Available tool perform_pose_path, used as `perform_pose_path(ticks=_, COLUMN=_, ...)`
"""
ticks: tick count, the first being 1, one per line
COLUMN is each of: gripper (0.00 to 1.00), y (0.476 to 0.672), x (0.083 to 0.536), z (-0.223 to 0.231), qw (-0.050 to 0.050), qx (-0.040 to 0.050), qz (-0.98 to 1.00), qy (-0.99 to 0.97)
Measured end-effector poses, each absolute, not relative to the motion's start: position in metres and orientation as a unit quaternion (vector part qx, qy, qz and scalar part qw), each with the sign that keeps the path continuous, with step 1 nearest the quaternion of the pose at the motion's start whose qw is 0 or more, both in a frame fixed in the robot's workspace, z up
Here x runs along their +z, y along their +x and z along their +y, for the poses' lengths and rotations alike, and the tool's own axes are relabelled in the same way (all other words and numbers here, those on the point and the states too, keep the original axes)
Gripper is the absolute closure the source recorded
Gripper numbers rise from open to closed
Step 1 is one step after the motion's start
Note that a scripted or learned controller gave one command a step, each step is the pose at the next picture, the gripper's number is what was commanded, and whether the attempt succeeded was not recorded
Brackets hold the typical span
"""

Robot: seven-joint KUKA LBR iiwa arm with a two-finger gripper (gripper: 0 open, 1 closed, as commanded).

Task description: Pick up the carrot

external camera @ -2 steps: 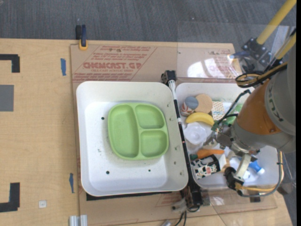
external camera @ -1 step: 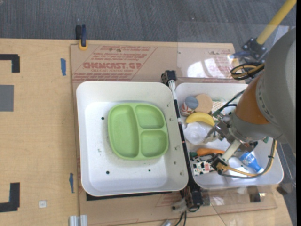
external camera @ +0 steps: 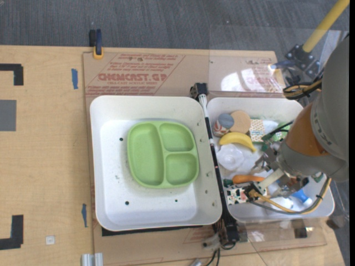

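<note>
You are looking down on two white bins sitting side by side on the bench. The left bin [external camera: 105, 148] is occupying the middle of the frame, and a green divided plate [external camera: 162, 154] with three compartments is lying flat on its floor. The right bin [external camera: 327, 206] is sitting at the right of the frame, crowded with small items.

The carrot [external camera: 246, 178] is lying in the right bin, in its lower left part, stretching roughly left to right as a thin orange piece. Just above it, a crumpled white wrapper [external camera: 232, 157] is resting, and above that a banana [external camera: 237, 140] is lying with its curve arching upward. Near the bin's upper edge, a tan round object [external camera: 241, 119] is sitting beside a small grey and red item [external camera: 224, 123].

The arm [external camera: 310, 143] is reaching in from the right of the frame, its orange band showing above the wrist. The gripper [external camera: 262, 184] is hanging low over the lower part of the right bin, its tip just beside the carrot's right end. You cannot tell from this view whether its fingers are spread or closed, nor whether they are touching the carrot, as cables and clutter are crowding around them.
</note>
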State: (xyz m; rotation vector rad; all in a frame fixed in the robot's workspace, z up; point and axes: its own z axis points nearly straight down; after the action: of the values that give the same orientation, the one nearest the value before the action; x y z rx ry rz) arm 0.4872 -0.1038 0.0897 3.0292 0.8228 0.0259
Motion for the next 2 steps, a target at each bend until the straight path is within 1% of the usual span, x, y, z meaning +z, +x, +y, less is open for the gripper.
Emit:
perform_pose_path(ticks=1, gripper=0.0, y=0.526, x=0.089, z=-0.099, qw=-0.001, qx=0.0004, qz=0.147, qy=0.989)
perform_pose_path(ticks=2, gripper=0.0, y=0.487, x=0.09, z=-0.094, qw=0.005, qx=0.0088, qz=0.247, qy=0.969)
